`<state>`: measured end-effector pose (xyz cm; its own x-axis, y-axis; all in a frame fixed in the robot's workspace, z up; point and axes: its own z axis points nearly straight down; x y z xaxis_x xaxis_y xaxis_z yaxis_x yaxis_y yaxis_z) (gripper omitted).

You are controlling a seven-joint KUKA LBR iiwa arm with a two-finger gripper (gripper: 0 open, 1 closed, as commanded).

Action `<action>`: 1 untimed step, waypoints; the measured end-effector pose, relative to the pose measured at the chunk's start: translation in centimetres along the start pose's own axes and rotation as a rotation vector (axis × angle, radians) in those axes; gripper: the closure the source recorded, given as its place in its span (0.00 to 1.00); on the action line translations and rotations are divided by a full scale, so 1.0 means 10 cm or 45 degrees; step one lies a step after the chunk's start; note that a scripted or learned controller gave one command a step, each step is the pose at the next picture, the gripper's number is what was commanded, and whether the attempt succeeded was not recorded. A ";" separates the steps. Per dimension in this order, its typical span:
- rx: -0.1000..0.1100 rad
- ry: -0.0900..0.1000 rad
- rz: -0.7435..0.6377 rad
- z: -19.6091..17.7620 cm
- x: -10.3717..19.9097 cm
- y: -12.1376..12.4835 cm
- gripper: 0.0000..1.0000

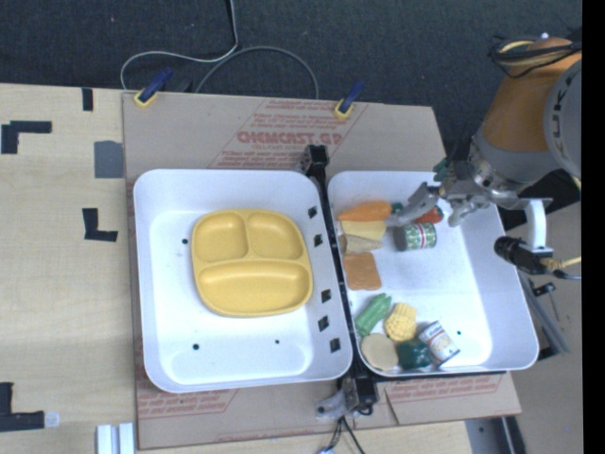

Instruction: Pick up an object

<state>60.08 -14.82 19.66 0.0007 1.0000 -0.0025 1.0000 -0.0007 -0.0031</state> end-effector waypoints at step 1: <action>-0.016 0.002 -0.005 1.14 0.23 0.72 0.00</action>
<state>67.26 -12.54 8.28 -0.0035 1.0000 -0.0013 0.9999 0.0036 0.0098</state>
